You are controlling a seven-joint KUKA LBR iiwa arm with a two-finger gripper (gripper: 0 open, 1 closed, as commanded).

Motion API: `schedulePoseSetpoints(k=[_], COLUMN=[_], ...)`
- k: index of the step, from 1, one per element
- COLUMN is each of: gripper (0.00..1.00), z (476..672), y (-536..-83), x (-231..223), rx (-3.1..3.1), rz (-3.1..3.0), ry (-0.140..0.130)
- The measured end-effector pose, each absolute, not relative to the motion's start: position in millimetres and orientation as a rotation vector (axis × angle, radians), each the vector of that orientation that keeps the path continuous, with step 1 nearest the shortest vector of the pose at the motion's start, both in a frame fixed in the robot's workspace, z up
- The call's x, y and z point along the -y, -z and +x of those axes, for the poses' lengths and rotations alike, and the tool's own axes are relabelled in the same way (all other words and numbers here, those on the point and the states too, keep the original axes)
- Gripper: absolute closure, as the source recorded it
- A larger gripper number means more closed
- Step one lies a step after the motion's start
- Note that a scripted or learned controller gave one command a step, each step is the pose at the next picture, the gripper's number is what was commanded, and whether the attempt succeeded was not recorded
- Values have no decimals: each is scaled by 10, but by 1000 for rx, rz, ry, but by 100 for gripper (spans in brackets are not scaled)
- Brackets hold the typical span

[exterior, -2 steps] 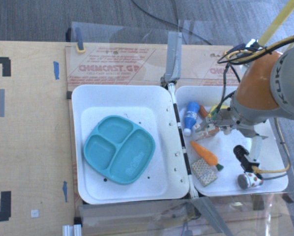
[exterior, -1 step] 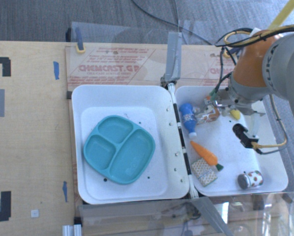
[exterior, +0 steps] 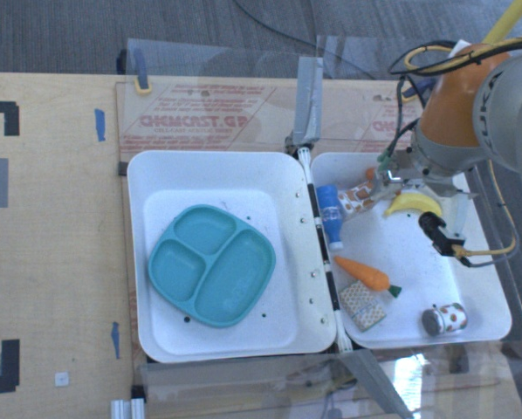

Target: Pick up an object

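My gripper [exterior: 399,184] hangs over the back of the right bin [exterior: 488,321], below the orange band of the arm [exterior: 457,103]. A yellow banana [exterior: 415,203] lies right under and in front of it, partly hidden by the wrist. A small orange-and-white item [exterior: 359,197] sits just left of the gripper. A blue bottle [exterior: 330,216] lies along the bin's left wall. An orange carrot [exterior: 366,274] lies in the middle, a patterned square pad [exterior: 362,305] in front of it, and a spotted cup [exterior: 444,319] on its side at the front right.
The left bin [exterior: 147,182] holds a teal divided plate [exterior: 212,264]. A black cable end [exterior: 440,234] with a yellow lead dangles from the arm over the right bin. The bins meet at a hinged divider [exterior: 318,251]. Clear panels stand behind both bins.
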State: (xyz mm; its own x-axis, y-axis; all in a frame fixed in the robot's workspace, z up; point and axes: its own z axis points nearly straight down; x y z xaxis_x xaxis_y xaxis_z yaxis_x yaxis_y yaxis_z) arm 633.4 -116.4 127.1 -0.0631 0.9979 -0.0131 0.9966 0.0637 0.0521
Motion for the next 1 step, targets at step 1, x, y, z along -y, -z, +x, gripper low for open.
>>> schedulePoseSetpoints(k=[1], gripper=[0], z=[6335], y=[-1270], x=[1160], rx=[-2258], rz=[2119], ry=[-46])
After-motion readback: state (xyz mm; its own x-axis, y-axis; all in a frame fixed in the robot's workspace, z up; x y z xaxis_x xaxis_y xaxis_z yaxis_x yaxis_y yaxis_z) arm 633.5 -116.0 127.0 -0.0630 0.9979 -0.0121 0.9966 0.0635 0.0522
